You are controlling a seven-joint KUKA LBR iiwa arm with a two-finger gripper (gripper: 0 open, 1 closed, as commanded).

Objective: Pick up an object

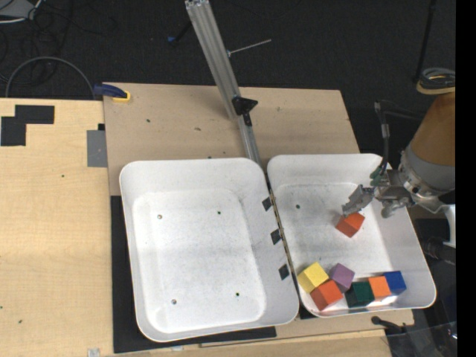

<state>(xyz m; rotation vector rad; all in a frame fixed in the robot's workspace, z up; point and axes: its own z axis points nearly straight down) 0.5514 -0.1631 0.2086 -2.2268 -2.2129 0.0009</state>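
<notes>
A red-orange block [350, 224] lies tilted in the middle of the right bin [320, 166]. My gripper [368, 210] hangs just above and to the right of it, reaching in from the right under the grey wrist. Its fingers stand spread apart, and the left fingertip [349, 207] is right at the block's upper edge. The block is beside that fingertip, not between the two fingers. Whether the fingertip touches the block I cannot tell.
Several blocks crowd the right bin's near edge: yellow [314, 275], purple [342, 275], red [326, 294], green [359, 294], orange [380, 285] and blue [395, 281]. The left bin [193, 168] sits alongside. A slanted aluminium post [219, 65] rises behind the bins.
</notes>
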